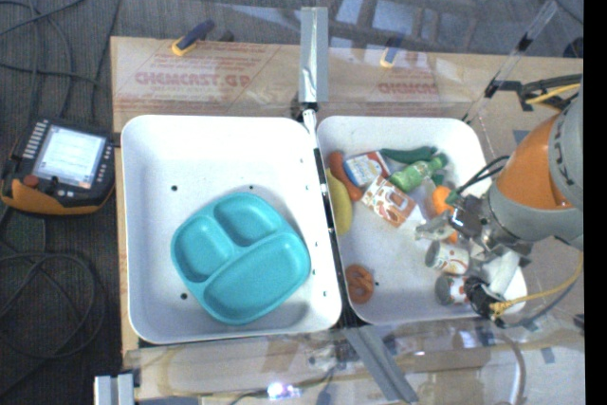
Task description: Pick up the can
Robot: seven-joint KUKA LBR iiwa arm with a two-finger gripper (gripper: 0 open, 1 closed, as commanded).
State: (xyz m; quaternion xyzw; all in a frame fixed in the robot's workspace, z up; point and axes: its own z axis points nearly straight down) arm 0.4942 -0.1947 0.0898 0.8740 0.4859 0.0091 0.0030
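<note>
Reaching in from the right, the arm is bringing its gripper (455,247) low over the right bin's (398,130) near right corner, right among the clutter there. From where I'm standing I cannot tell what state the tool is in; the wrist and cables are hiding it. A small grey cylinder that I take for the can (446,288) is lying just beside the tool, near the bin's front wall, though it is too small to be sure. An orange piece (441,199), a green bottle (414,174) and a carton (389,202) are crowding close behind. The teal plate (241,257) is sitting well apart in the left bin (152,147). The risk, I'd judge, is the tool nudging the can against the wall or closing on a neighbour instead.
</note>
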